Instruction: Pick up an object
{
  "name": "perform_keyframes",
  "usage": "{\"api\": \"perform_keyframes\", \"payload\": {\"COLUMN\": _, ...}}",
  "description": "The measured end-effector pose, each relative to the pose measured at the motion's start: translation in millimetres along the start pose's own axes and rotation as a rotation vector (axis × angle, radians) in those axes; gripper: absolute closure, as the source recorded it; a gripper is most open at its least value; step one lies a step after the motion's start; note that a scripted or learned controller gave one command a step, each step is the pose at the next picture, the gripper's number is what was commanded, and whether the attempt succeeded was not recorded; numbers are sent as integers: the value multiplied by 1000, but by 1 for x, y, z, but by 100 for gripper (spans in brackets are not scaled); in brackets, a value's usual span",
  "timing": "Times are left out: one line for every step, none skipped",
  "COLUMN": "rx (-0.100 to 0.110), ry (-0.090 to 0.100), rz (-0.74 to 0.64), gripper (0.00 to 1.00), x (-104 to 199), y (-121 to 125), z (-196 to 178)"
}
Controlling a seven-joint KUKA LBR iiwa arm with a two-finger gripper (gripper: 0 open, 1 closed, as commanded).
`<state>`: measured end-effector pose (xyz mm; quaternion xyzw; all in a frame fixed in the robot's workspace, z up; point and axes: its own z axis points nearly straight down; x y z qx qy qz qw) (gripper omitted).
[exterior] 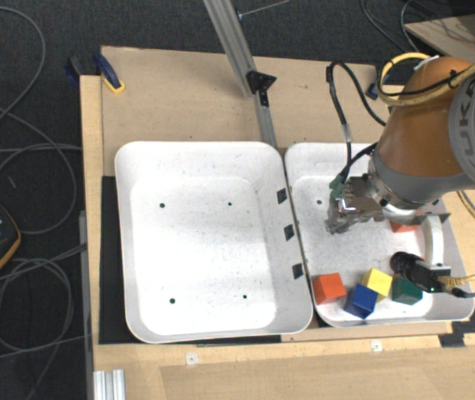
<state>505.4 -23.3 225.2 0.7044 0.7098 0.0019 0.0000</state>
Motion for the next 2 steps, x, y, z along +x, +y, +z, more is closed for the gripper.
{"api": "perform_keyframes", "payload": {"rx": 2, "ry": 0, "rz": -1, "gripper": 100, "x": 63, "y": 13, "z": -3}}
{"api": "perform_keyframes", "payload": {"rx": 3, "ry": 0, "rz": 1, "gripper": 100, "x": 107, "y": 12, "z": -6}}
